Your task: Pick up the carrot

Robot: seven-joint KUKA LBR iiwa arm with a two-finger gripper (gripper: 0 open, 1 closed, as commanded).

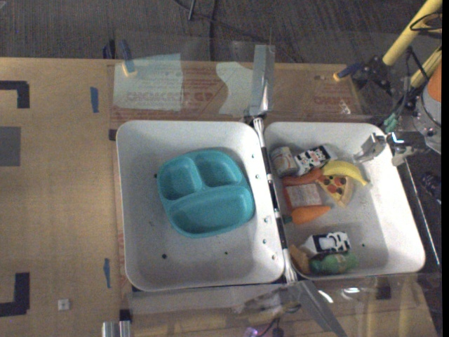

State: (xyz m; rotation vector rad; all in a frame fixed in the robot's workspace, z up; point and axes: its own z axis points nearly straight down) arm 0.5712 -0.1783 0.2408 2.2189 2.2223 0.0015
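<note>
While the arm reaches in from the right edge, little of it shows: a slice of the orange band (pixel 436 83) at the far right, grey wrist parts below it, and the gripper (pixel 374 148) poking leftward over the upper right corner of the right bin (pixel 400 223). The gripper sits above bare white floor, near the bin's rim, tilted slightly down toward the bin. Whether it is open or closed, cannot tell; it is small and partly blurred. Nothing is seen held in it.

The carrot (pixel 310 214) lies in the right bin, left of centre, roughly level, pointed end toward the right, green stub toward the dividing wall. It is well apart from the gripper. Just above it, touching or nearly so, a flat card-like packet (pixel 304 195), and above that a second orange piece (pixel 300 179). A pizza slice (pixel 337 187) lies just right of those, a banana (pixel 345 170) beside it, nearest the gripper. A small can (pixel 283 160) and a black-and-white carton (pixel 313 159) sit at the upper left of the bin. A second black-and-white carton (pixel 331 242) and a green item (pixel 332 262) lie near the lower edge.

Left bin (pixel 140 258): a teal divided plate (pixel 205 192) in the middle.
</note>
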